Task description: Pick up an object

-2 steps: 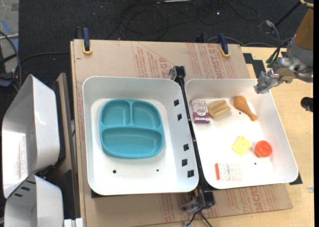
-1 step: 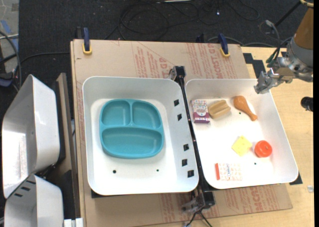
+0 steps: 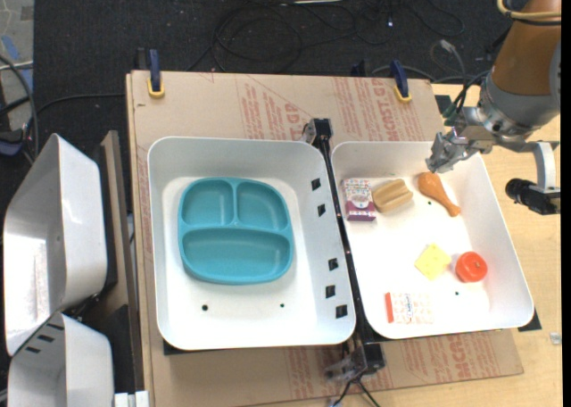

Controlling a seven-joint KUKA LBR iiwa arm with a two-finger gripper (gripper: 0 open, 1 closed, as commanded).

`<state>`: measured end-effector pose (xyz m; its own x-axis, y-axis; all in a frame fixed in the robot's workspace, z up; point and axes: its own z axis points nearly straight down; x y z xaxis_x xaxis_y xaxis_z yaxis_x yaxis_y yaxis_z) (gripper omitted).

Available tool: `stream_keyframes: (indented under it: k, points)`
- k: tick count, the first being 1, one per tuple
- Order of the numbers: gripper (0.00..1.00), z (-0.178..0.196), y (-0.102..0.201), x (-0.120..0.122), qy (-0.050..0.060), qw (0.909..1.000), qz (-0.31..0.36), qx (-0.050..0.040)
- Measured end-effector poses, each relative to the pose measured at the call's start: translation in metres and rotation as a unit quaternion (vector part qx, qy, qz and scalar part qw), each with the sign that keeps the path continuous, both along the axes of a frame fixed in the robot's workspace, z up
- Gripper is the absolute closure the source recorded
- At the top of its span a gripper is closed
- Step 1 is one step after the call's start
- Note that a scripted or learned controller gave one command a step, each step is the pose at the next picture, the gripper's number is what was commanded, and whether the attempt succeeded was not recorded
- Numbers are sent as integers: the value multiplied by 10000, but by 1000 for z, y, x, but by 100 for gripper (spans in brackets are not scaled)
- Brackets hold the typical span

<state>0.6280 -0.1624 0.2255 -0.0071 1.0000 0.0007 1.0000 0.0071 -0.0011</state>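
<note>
- Gripper [image 3: 443, 157]: over far edge of right bin [image 3: 500, 218], just above the thick end of the drumstick [image 3: 438, 191]. Open/closed state: can't tell, too small and blurred. Nothing seen between its tips.
- Right bin contents, all lying flat on the floor: drumstick, bread roll [image 3: 393, 195], pink carton [image 3: 358, 199], yellow block [image 3: 433, 261], orange-red tomato [image 3: 471, 267], white card w/ red edge [image 3: 408, 308].
- Left bin [image 3: 169, 245]: teal divided plate [image 3: 236, 229].
- Progress: pick not yet made; approach stage, drumstick the likely target. Left: descend, close, lift.
</note>
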Motion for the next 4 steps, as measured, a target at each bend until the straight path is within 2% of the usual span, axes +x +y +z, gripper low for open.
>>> stream_keyframes:
  k: [1,3,4]
  points:
    - [100,-7,55,11,-4,10000,7,5]
    - [100,-18,172,17,-2,10000,6,2]
    - [100,-4,225,13,-13,10000,9,4]
